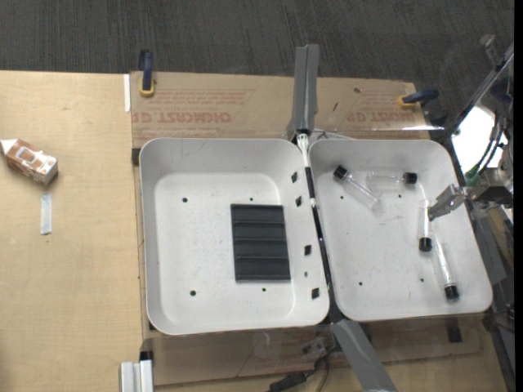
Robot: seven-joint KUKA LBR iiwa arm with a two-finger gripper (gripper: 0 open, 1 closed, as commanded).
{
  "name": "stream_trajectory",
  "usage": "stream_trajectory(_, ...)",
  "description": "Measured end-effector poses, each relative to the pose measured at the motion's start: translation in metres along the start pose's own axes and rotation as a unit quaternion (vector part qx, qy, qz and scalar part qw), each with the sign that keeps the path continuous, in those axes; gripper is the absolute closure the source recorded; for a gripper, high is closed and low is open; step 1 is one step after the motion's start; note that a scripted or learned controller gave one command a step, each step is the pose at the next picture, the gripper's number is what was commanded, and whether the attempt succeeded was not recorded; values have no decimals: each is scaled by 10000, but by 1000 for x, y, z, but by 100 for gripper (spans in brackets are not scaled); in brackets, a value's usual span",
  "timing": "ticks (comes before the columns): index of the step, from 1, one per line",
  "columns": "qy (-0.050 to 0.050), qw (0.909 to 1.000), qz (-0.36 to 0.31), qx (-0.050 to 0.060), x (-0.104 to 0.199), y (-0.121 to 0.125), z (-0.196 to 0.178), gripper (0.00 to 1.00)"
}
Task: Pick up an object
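A black ribbed rectangular block (261, 242) lies flat in the middle of the left bin (163, 300). The right bin (359, 292) holds three clear tubes with black caps. One tube (353, 184) lies slanted at the upper left and a second tube (391, 179) lies beside it toward the back. The third tube (438, 268) lies along the right side. My gripper (446, 203) reaches in over the right bin's right rim, just above the third tube's upper cap. Nothing is seen held in it.
A small brown-and-white carton (30, 162) and a white strip (46, 216) lie on the wooden bench at the left. Clamps (145, 72) (417, 99) pin the cardboard behind the bins. A grey metal bar (306, 88) runs between the bins.
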State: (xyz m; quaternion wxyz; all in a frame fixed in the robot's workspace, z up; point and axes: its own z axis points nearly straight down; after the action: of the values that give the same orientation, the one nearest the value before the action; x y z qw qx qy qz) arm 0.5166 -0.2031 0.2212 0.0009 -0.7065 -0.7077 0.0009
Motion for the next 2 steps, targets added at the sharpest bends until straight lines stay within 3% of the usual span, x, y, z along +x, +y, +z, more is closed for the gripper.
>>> stream_trajectory(1, 70, 9997, -252, 9, -8, 10, 131, 0)
stream_trajectory(2, 33, 9997, -228, 1, -12, 10, 122, 100)
